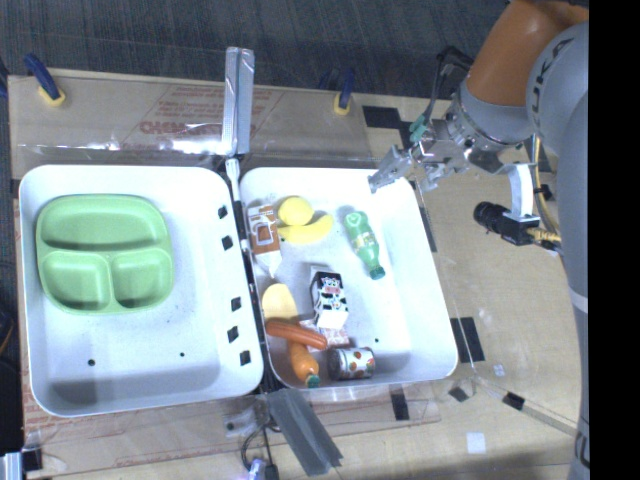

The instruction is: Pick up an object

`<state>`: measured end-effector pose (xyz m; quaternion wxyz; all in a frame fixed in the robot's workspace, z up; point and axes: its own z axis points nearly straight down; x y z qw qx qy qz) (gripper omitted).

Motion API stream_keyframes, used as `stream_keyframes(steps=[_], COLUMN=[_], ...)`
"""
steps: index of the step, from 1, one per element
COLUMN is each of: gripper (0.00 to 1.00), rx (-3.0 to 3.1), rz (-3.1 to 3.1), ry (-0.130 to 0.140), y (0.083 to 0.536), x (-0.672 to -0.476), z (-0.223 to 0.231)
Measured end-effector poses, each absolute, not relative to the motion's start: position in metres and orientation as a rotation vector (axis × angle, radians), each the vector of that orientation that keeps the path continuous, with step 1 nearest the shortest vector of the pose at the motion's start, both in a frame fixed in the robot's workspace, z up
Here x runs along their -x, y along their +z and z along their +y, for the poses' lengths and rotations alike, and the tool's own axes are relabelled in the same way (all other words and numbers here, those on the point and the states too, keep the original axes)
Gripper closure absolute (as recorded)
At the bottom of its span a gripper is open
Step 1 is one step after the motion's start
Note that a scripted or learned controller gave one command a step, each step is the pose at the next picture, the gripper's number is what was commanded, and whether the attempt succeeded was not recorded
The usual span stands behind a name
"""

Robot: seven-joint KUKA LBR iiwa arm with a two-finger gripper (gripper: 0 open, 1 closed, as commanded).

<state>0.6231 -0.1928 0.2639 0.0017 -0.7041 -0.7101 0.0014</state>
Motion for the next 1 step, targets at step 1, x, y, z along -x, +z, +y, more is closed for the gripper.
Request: stream_keyframes(steps=[1], gripper=[0.0], rx=[2.207], rz=[-2.232], ry=[0.004], y=[0.0969], x=[-0.6014], z=[-0.203])
